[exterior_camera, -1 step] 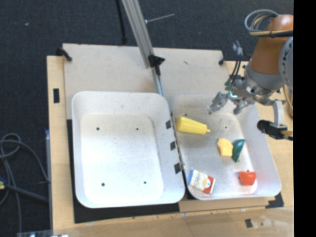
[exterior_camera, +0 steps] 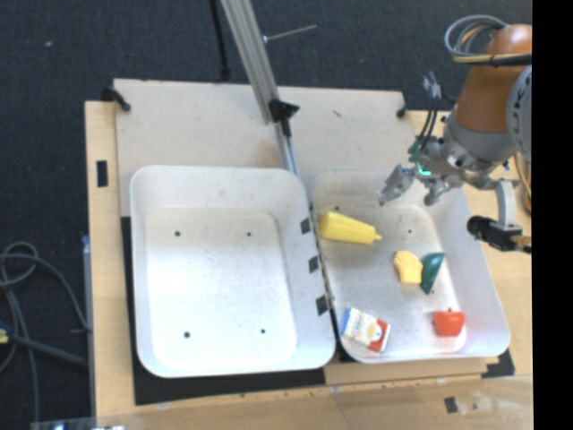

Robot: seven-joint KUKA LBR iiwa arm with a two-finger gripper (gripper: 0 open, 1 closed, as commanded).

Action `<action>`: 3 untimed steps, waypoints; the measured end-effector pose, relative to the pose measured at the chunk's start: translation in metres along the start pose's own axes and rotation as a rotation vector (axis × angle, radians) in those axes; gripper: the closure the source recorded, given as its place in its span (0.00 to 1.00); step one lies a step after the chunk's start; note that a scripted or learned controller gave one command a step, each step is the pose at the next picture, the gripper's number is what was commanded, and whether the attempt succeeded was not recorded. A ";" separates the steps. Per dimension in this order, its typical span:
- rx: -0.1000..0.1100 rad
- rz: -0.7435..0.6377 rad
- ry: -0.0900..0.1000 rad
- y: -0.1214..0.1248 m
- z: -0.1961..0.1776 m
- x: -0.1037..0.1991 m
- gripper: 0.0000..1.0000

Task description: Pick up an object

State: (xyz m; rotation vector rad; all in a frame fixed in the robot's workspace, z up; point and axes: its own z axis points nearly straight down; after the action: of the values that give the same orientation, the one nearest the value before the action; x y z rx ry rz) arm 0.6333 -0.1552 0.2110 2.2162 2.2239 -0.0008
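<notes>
Nothing is in my jaws [exterior_camera: 414,186] yet. They hang spread, fingers splayed apart with only air between them, over the upper edge of the right bin [exterior_camera: 474,240] in the upper right of the frame. I judge the pick as barely begun: I am above the bin, not down among the things, and no object has been lifted.

All the candidates lie in that right bin. The yellow bottle [exterior_camera: 346,228] rests on its side in the bin's upper left part, close to the divide between the bins, lower left of my jaws and the nearest thing to them. Further down, toward the middle right, a small yellow piece [exterior_camera: 407,267] sits touching or just beside a green piece [exterior_camera: 432,271]; I cannot tell which. Near the bin's lower right corner sits a red thing [exterior_camera: 448,322], and at the lower left corner a red and white packet [exterior_camera: 365,331] lies against the rim. The left bin [exterior_camera: 215,267] on the surface holds nothing I could take.

What is left, as I judge it, is everything that counts: choosing one object, coming down over it, closing on it, and raising it clear. The bottle lies alone, so it looks the easiest; the yellow and green pair are crowded together and might slip.
</notes>
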 end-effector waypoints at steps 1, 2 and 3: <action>0.006 0.003 0.000 -0.003 0.063 0.001 0.00; -0.007 0.007 -0.003 -0.001 0.108 -0.001 0.00; -0.004 0.009 -0.002 -0.002 0.098 -0.001 1.00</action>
State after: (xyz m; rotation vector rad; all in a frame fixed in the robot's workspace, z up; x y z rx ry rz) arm 0.6319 -0.1569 0.1131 2.2236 2.2108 0.0020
